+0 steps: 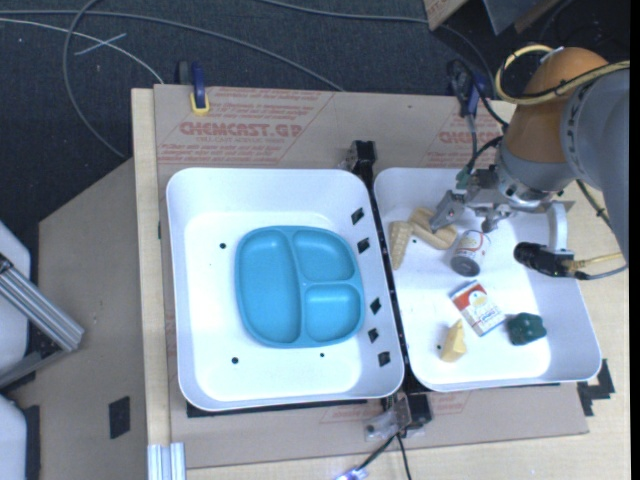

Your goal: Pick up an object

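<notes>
My gripper hangs over the back of the right bin, open, its two fingers spread apart with nothing held between them. Just in front of it stands a small silver can. A tan block lies by the left fingertip, and a beige cone-shaped piece rests against the bin's left wall. Nearer the front lie a red and white box, a dark green lump and a pale yellow piece.
The left bin holds a blue divided plate. A black clamped divider separates the two bins. The grey arm with its orange band comes in from the upper right, and a black part with a yellow cable sticks out over the bin's right side.
</notes>
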Controlling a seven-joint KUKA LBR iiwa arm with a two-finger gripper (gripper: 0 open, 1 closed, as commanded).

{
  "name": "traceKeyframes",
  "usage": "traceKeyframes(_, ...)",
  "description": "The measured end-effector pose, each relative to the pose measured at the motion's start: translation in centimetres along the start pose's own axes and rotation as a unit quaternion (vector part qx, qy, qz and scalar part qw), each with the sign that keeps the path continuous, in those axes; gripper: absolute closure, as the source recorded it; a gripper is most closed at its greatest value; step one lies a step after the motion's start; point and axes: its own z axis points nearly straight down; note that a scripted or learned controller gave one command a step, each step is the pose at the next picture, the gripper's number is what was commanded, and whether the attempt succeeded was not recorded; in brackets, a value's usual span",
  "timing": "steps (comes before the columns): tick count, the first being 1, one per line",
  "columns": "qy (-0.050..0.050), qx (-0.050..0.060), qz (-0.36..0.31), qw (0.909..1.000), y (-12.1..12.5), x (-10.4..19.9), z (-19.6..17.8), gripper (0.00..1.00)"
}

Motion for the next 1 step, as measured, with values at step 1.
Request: traceKeyframes(1, -0.001, -0.004, 0.0, 1.0, 0.19, -0.07, 1.24, 0.0)
